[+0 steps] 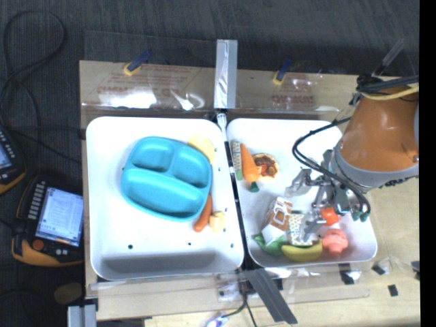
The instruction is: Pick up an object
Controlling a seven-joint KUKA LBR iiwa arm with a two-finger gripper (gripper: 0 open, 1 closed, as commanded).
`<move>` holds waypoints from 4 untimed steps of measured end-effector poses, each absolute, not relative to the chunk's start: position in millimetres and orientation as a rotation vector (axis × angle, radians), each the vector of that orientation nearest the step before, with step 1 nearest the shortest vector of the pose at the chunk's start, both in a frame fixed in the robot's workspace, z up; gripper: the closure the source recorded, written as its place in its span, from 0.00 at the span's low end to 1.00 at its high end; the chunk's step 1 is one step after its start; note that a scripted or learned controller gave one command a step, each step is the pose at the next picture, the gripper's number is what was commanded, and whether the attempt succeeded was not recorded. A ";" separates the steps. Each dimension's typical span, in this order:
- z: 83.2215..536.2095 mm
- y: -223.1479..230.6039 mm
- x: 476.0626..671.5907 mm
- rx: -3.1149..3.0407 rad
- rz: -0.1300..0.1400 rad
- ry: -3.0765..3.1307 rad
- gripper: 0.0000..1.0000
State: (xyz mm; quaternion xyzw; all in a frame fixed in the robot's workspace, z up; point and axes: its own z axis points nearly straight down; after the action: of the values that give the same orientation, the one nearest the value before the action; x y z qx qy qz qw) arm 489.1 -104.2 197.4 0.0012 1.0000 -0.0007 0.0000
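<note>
Gripper (320, 218) low in right bin (354, 251), finger state unclear; pink toy (334, 241) just beside it.

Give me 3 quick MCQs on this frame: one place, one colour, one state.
1. Where does the blue divided plate lie?
A. left bin
B. right bin
C. on the bench outside the bins

2. What colour is the band above the arm's wrist?
A. green
B. orange
C. purple

3. How does the banana lie?
A. standing on end
B. hanging off the rim
C. flat on the right bin's floor near the front edge

Answers:
1 A: the plate rests in the left bin.
2 B: a broad orange section sits above the gripper.
3 C: it lies flat beside a pink object.
</note>
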 end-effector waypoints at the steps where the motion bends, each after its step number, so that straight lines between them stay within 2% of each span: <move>1: 122.0 -97.8 493.6 0.544 0.000 3.062 0.00; 2: 117.7 -146.8 493.5 1.197 0.008 2.871 0.00; 3: 93.1 -215.0 493.7 1.712 0.016 2.610 0.00; 4: 101.2 -215.2 493.5 1.710 0.009 2.611 1.00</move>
State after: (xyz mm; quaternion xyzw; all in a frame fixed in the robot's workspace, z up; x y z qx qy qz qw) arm 493.5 -215.2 101.2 0.5479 0.8364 0.0028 0.0101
